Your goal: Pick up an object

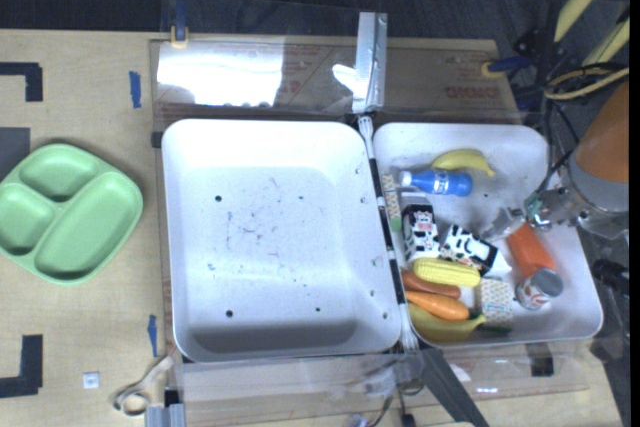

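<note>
Two shallow white bins sit side by side on the surface. The left bin (190,155) has a bare, scuffed floor with a few dark specks. The right bin (520,143) holds all the clutter.

Toward its far edge lies a yellow banana (463,161), and just in front of it a blue bottle (440,183) on its side. Along the bin's left wall stands a small black-and-white carton (420,230), with a black-and-white spotted toy (468,247) beside it. Nearer the front edge a corn cob (445,272) rests above a carrot (436,303), with a second yellow banana (445,325) curving under them at the front left corner. An orange cylinder (529,250) lies tilted toward the right wall, and a silver can (538,289) sits just in front of it.

The arm comes in over the right bin's right edge, its orange band at the picture's side. The gripper (540,211) hangs low near the orange cylinder's upper end; I cannot tell how the jaws stand, nor whether anything is between them.

A green divided plate (68,211) rests on the surface near its left edge, well apart from the bins. A clear plastic sheet (260,65) stands behind the left bin.
</note>
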Controlling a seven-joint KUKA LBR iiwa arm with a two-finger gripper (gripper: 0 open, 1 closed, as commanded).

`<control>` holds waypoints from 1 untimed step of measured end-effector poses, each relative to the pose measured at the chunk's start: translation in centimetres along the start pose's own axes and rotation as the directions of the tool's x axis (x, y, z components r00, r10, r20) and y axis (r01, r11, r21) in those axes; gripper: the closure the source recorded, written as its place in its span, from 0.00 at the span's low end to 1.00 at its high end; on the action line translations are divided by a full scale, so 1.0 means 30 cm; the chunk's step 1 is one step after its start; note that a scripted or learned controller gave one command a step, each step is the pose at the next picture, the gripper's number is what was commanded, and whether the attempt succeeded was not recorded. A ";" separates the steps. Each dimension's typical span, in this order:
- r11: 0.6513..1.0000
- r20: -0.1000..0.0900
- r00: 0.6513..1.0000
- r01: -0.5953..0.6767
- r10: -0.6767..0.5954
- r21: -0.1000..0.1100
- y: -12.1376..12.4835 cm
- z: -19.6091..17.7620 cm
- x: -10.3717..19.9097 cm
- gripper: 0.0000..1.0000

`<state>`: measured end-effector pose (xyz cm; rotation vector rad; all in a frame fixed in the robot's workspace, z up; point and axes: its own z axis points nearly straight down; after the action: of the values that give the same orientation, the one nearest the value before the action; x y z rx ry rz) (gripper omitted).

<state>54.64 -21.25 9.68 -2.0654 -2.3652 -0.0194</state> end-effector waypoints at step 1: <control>1.000 0.006 1.000 -0.004 0.004 0.000 -0.003 -0.031 -0.010 1.00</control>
<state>54.57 -21.58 10.62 -2.0730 -2.3646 -0.0137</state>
